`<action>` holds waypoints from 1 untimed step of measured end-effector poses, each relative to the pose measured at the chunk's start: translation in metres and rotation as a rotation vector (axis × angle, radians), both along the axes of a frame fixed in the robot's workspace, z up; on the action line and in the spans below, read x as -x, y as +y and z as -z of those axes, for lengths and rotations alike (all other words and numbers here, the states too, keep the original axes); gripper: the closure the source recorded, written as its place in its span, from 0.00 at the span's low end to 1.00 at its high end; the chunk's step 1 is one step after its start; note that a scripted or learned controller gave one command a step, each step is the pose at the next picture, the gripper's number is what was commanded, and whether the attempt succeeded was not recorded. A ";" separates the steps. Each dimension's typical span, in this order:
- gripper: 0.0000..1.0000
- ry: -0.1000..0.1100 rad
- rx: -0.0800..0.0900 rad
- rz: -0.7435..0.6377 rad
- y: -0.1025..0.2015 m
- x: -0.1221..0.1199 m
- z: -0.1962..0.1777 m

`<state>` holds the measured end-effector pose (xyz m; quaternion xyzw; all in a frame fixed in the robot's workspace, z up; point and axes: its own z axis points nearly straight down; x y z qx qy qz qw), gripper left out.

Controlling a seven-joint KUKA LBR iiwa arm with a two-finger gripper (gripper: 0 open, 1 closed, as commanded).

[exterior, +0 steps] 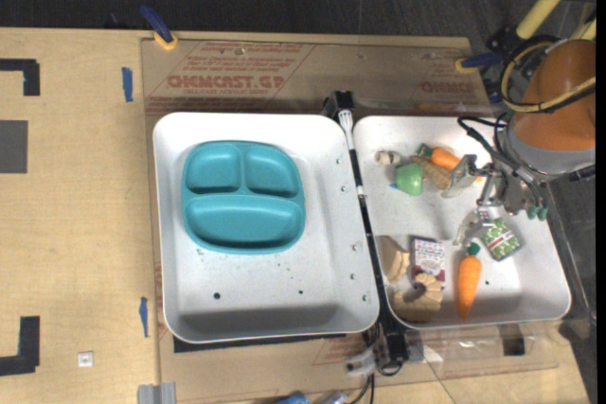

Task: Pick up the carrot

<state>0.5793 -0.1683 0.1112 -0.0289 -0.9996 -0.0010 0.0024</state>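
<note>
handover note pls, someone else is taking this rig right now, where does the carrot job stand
Gripper: over the right bin, above the middle of its right half; the view does not settle whether it is open or shut, and nothing is seen held.
Carrot: lying in the right bin's near part, below the gripper, beside a small carton.
Left bin holds a teal divided plate.
Done: nothing yet, carrot not lifted.
Left: come down on the carrot, grasp, lift.
</note>
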 end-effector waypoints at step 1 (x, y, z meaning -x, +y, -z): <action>0.00 -0.019 0.004 0.041 -0.034 0.082 0.020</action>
